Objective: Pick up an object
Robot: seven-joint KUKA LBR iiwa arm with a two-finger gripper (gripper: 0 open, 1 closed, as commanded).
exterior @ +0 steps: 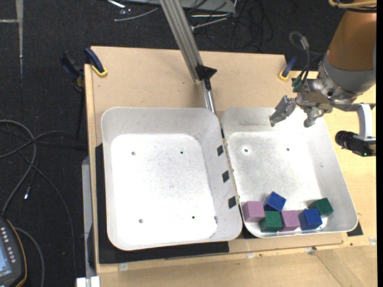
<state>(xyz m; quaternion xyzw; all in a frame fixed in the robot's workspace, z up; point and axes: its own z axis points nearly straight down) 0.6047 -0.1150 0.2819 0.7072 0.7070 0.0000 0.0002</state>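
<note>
Several small blocks lie clustered at the near edge of the right bin: a purple block, a blue block, a green block, a second purple block, a second blue block and a second green block. My gripper hangs above the far part of the right bin, well away from the blocks. Its two fingers are spread apart with nothing between them.
The left bin sits beside the right one on the wooden bench. A metal pole slants down to the gap between the bins. Clamps grip the bench's far corners.
</note>
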